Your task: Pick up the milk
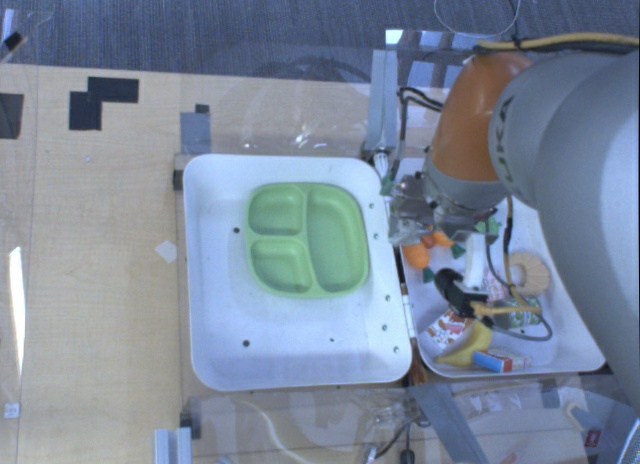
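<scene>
In the right bin [572, 344], near its front edge, lies a small white carton with red print [448, 329], which looks like the milk, though the print is too small to read. It rests on its side, touching the banana [468, 346] that curves just beside it toward the front edge. A small tube [497, 361] with a red end lies against the banana's front side, close to the rim. A round tan disc [533, 274] sits near the middle of that bin.

The arm [560, 152] reaches in from the right, and its gripper [424, 228] hangs low over the rear left corner of the right bin, close to the wall shared with the left bin [222, 337]. Whether it is open or closed cannot be told, as the wrist hides it from above. Orange pieces [437, 242] lie just beneath it. The carton is apart from the gripper, nearer the front.

A green plate [305, 239] with three sections sits in the middle of the left bin.
</scene>
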`<state>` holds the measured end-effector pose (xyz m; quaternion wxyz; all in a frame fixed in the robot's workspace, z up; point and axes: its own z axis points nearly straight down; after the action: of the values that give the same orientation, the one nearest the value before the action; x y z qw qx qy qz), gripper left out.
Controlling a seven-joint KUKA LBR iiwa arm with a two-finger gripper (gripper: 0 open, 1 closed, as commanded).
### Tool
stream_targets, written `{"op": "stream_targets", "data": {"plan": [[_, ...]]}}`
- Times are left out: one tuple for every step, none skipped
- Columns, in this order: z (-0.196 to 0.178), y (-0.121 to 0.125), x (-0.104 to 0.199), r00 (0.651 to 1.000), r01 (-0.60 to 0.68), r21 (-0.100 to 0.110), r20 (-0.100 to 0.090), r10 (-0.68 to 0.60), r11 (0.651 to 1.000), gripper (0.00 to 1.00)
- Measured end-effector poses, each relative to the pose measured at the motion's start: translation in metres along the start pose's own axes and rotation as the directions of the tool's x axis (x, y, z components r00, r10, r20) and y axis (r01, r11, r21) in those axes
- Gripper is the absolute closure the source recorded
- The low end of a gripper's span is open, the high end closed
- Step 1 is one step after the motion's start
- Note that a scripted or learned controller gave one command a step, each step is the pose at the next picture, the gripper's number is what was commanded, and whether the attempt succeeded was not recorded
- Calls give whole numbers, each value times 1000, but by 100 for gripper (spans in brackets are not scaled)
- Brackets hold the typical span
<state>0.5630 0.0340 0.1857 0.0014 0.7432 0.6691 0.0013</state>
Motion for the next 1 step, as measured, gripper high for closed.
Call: {"op": "stream_targets", "data": {"plan": [[-8,-30,66,994,114,2,-1,-114,994,100]]}}
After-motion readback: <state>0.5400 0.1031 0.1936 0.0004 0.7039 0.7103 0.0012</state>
